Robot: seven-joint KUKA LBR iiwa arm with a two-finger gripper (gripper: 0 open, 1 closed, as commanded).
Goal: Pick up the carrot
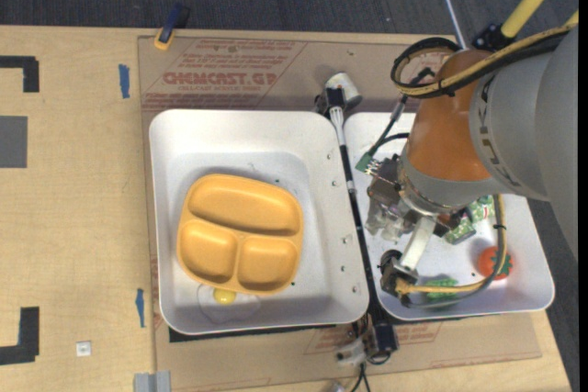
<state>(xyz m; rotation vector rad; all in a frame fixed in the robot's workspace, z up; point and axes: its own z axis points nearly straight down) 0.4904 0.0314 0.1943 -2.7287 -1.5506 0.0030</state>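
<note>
Hovering over glossy white bin [537, 287], end effector [386, 214], grip unclear, stubby orange carrot [485, 260] nearby

Hidden under arm [514, 124]: most of right bin [537, 289]. Cut off by right edge: arm itself. Partly covered, outline unclear: carrot [485, 260], green bits [439, 284] near it. Too small to name: yellow scrap [223, 295] at plate [241, 229] rim.
</note>
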